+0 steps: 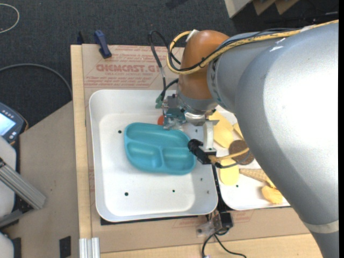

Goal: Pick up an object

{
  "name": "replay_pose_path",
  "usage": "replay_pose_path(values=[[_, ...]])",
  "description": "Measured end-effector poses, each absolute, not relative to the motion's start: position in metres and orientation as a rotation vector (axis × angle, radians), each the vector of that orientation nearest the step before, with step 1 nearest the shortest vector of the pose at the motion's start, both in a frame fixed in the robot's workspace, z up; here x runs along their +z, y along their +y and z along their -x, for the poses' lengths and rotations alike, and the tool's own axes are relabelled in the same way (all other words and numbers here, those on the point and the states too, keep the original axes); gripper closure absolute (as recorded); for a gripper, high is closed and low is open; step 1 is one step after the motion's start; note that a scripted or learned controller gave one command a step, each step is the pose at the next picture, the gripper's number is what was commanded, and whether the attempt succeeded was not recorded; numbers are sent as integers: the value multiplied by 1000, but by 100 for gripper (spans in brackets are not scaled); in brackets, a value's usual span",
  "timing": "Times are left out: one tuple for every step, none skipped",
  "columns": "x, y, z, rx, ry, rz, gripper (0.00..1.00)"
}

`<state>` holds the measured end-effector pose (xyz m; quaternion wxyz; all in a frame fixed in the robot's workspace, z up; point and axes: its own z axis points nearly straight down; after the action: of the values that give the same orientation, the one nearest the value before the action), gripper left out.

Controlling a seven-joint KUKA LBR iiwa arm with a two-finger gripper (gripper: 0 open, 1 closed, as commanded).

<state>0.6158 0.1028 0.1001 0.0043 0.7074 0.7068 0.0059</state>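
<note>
A teal divided plate lies flat in the left white bin, toward its right side. My gripper hangs over the plate's far right edge, under the orange wrist band. A small red-orange thing peeks out just left of the gripper at the plate's far rim. The arm's body hides how the gripper meets the plate.
The right bin holds yellow pieces, a brown round piece, a cone-like piece and a yellow lump. The big grey arm covers most of that bin. A blue clamp sits at the bench's far left.
</note>
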Motion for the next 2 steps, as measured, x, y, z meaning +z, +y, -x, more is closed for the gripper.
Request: replay_pose_path(values=[[262,79,-543,20,2214,-2217,100],[297,141,-517,9,2230,-2212,100]])
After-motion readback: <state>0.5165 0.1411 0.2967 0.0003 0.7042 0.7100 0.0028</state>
